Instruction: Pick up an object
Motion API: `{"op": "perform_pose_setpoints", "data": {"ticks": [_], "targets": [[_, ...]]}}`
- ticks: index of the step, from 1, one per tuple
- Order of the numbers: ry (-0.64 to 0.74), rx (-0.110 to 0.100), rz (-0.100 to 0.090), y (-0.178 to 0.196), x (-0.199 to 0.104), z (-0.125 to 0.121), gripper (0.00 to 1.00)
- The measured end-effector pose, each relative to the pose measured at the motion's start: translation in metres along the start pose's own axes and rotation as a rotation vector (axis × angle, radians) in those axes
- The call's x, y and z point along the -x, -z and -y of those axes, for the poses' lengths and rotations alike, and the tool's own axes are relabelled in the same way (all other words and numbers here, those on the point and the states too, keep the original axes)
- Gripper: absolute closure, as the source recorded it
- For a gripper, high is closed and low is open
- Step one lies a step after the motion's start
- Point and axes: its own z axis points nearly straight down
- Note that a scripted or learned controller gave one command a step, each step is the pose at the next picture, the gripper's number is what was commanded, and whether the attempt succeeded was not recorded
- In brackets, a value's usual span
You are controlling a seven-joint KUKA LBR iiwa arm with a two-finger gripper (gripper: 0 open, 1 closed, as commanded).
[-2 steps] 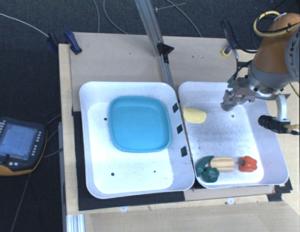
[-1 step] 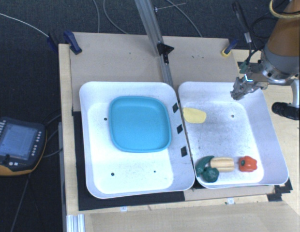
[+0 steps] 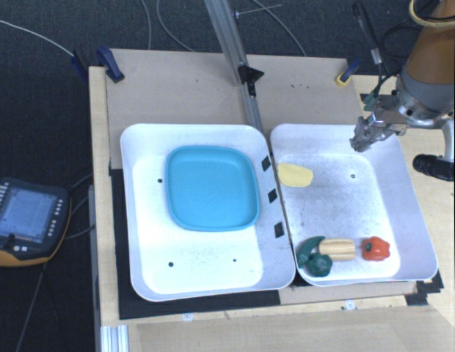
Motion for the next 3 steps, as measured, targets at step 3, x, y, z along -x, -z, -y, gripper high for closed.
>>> {"op": "perform_pose_setpoints", "data": {"ticks": [3], "targets": [[0.003, -0.001, -0.001, -0.001, -0.148, -0.009, 1.0]]}}
